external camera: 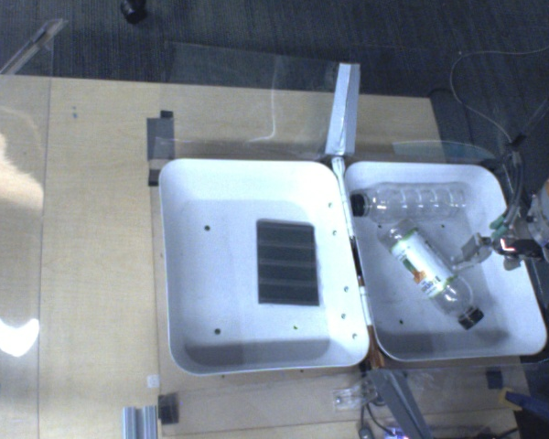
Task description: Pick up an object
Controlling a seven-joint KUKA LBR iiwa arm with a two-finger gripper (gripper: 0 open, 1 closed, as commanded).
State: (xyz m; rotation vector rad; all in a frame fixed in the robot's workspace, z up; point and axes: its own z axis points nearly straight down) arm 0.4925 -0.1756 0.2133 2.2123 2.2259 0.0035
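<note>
Lower right of frame: right bin (522, 337). A labelled bottle (425, 268) lies in it on a diagonal, with its dark cap toward the lower right and its clear end toward the upper left. This is the nearest thing for the task.

Gripper (483, 240) sits just right of the bottle's middle, over the bin's right half. Fingers are spread, nothing between them, so no grasp yet. The lower finger (468, 252) points down-left and its tip is at the bottle's side. I cannot tell whether it touches.

Step in hand, as I judge it: closing in on the labelled bottle.
- Straddle it across its width, one finger on each long side, not along the diagonal.
- Aim at the labelled middle. The smooth round wall will likely roll or squirt out if pinched off-centre.
- Go low enough to pass the widest part before closing.

Arm (544, 231) comes in from the right edge, wrist low over the bin rim.

Further up, a second bottle (412, 199) lies along the bin's top wall. Its left end is close to the labelled bottle's upper end, so keep clear of it.

Left bin (201, 273): one dark ridged pad (286, 262), well apart.
</note>
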